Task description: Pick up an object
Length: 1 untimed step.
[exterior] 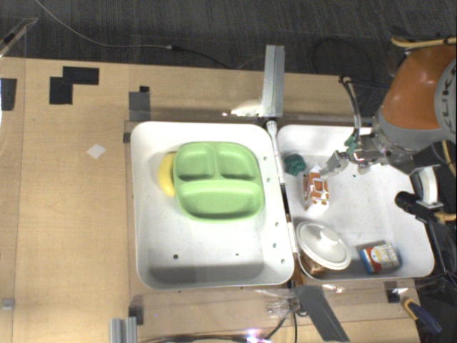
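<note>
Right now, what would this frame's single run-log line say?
gripper: over right white bin, nothing visibly held | nearest: orange-white packet, teal lump | left bin: green divided plastic tray

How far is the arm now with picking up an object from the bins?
Nothing looks picked up yet. The two-finger gripper is low over the right white bin, near the orange-and-white packet and the small teal object, with nothing visible between its fingers. The white bowl and the small can lie in that bin too. The grasp and the lift are left.
</note>
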### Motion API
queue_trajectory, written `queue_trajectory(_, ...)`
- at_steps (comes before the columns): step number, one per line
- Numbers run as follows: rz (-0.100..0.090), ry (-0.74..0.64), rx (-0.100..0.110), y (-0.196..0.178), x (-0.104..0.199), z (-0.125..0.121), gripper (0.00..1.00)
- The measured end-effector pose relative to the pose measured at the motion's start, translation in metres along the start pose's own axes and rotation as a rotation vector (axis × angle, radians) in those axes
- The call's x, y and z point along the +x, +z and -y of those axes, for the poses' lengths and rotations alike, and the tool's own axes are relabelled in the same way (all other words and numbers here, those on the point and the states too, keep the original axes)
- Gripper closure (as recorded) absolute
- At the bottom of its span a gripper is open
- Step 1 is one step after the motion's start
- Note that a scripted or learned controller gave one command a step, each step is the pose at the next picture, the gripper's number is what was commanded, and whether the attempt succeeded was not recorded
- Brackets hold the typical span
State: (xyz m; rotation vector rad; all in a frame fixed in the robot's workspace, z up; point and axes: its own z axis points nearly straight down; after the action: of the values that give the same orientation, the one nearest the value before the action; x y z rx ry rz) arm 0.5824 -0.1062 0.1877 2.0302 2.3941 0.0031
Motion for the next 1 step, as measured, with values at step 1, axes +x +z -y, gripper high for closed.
queue_trajectory(1,0.002,0.023,-0.009,0.0985,-0.0052,-0.048,0.0)
